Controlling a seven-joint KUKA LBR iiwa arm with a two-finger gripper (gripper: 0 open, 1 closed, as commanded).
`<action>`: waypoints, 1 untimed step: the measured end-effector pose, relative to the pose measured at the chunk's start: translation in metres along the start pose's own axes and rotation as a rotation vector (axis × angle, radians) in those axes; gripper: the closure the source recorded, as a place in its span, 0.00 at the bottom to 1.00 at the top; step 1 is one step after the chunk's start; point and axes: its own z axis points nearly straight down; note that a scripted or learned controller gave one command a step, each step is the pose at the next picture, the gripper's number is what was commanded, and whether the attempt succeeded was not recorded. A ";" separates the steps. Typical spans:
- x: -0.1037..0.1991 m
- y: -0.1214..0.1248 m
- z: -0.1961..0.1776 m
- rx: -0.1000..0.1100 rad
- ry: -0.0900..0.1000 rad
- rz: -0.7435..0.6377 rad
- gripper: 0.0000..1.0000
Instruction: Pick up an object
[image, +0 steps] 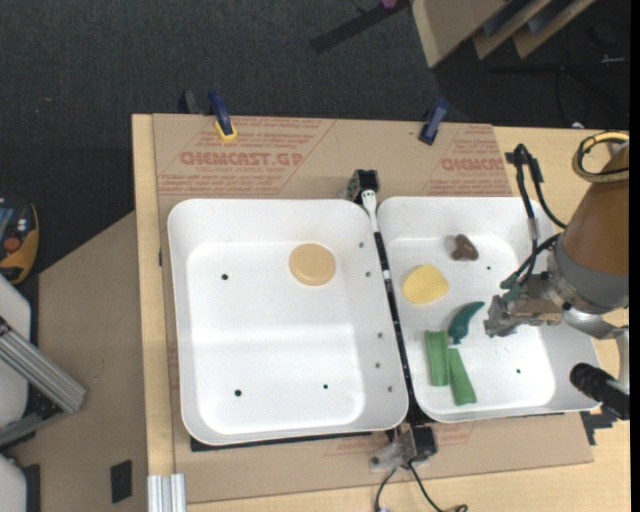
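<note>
The right bin (500, 400) holds a yellow rounded piece (425, 285), a small brown lump (462, 247), a teal curved object (464, 321) and two green sticks (447, 366) lying side by side. In the left bin (200, 300) lies a tan round disc (313, 265). My gripper (503, 322) hangs low over the right bin's right half, just right of the teal object. Nothing shows between its tips.
Both bins rest on a brown cardboard sheet (260, 150) held by clamps (222, 118) at the far edge. A black cable (530, 190) runs along the arm on the right. Black floor surrounds the bench.
</note>
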 end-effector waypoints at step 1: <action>-0.095 0.001 -0.003 -0.018 -0.010 0.008 1.00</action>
